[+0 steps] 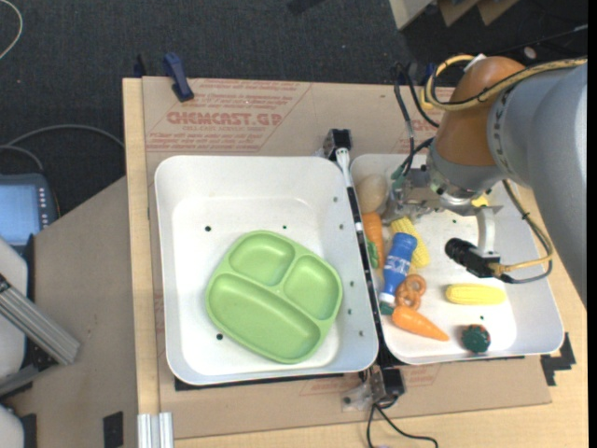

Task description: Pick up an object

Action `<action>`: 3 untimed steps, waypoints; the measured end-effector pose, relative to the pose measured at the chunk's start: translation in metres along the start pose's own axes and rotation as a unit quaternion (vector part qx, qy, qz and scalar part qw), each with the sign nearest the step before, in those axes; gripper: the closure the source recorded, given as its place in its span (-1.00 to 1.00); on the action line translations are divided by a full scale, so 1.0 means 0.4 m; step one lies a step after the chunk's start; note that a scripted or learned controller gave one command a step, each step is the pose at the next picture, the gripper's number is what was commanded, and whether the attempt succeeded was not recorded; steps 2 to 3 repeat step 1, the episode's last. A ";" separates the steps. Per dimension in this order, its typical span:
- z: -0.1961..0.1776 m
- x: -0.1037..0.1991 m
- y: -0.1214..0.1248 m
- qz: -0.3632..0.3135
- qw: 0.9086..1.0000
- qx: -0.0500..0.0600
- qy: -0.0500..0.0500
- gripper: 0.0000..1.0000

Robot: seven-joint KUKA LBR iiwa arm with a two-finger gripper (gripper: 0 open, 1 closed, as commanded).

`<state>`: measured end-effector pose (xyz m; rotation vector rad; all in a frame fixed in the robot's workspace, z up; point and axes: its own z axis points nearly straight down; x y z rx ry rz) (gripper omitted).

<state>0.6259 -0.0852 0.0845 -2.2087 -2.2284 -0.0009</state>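
My gripper (410, 202) hangs low over the upper left part of the right bin (536, 320), under the orange-banded wrist. Just below it lies a yellow corn cob (407, 235). A blue bottle (398, 261) lies beside that, with a thin orange carrot (373, 232) along the bin's left wall. A pale rounded piece (372, 190) sits to the gripper's left. Further down are an orange ring (410, 290), a fat carrot (419, 323), a yellow piece (476, 294) and a dark green ball (476, 339). I see nothing held in the gripper.
The left bin (187, 194) holds a green divided plate (273, 294). A black part with a cable (468, 256) hangs off the arm over the right bin. Black clips (338, 143) stand between the bins at the far end.
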 end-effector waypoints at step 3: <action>-0.269 0.089 -0.037 0.002 1.000 -0.007 -0.001 1.00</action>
